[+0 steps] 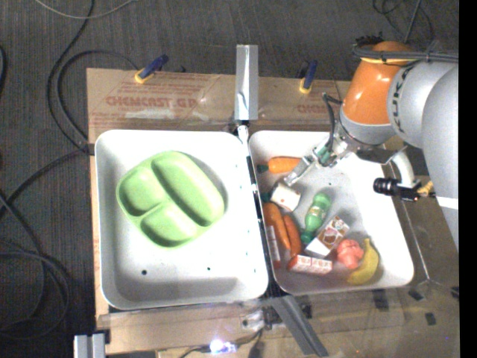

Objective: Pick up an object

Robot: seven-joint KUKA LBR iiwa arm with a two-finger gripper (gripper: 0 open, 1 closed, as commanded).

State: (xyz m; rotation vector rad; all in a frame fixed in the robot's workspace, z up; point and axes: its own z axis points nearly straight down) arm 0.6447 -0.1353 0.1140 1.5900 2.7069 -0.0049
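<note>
Camera view, left to right: the green tray [171, 198] lies in the left bin [112, 274]. In the right bin [395, 222], the gripper [298, 174] hangs over a small white cup [285, 197]; light, rigid, probably slick, best pinched across its sides. Whether it is open or closed I cannot tell; the toys beneath are partly hidden.

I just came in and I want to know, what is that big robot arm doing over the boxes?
The robot arm is reaching in from the right over the right bin, which is full of toy food. Its pincer hangs low by an orange carrot near the bin's top-left part. A green bottle, a yellow banana and small boxes lie there too. Nothing is picked up yet. The left bin holds a green divided plate.
</note>
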